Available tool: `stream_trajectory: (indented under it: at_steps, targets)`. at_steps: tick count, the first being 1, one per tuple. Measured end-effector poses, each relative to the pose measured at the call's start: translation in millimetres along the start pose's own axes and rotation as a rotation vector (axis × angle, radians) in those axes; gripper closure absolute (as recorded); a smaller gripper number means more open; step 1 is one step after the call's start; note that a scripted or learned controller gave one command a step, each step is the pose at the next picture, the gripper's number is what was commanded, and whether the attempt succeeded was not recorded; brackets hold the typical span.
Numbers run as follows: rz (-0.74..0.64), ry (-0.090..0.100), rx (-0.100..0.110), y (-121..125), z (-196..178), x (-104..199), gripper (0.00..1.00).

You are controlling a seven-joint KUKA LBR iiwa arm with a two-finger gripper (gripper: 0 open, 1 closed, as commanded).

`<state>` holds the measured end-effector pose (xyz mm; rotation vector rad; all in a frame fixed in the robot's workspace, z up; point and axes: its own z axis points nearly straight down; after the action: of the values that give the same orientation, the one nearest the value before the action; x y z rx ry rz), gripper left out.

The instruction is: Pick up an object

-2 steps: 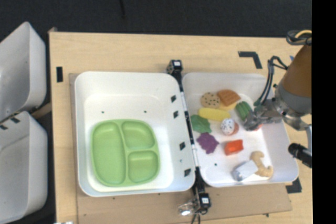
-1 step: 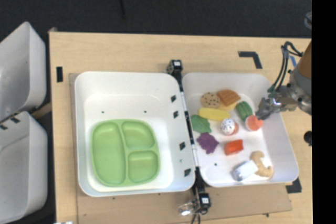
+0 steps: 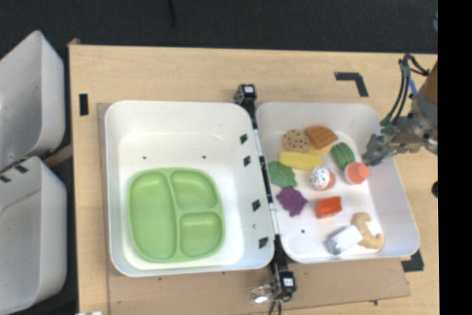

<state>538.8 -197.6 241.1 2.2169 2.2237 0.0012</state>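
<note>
The right bin [image 3: 391, 225] holds several toy foods: a cookie [image 3: 295, 139], a brown bread piece [image 3: 321, 136], a yellow piece [image 3: 300, 160], a green pickle [image 3: 342, 155], a green leaf [image 3: 281, 174], a white ball [image 3: 321, 178], an orange-red round piece [image 3: 358, 172], a purple piece [image 3: 291, 200], a red block [image 3: 329, 207], a tan pretzel shape [image 3: 366, 229] and a white-blue item [image 3: 341, 240]. My gripper [image 3: 374, 149] hangs at the bin's right side, just above and right of the orange-red piece. Nothing shows between its fingers.
The left bin [image 3: 118, 129] carries a green three-part tray [image 3: 175, 214]. A divider with black clips [image 3: 258, 181] runs between the bins. White housings [image 3: 26, 158] stand at the far left. Cables [image 3: 405, 85] trail near the arm at the right edge.
</note>
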Motion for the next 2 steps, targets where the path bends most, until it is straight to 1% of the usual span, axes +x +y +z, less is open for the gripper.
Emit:
stream_trajectory:
  at_steps: [1,2]
  targets:
    - [-0.002,0.001,0.000,-20.6,-7.1,52.2,1.00]
    - [-0.003,0.001,0.002,-35.4,-1.0,111.9,1.00]
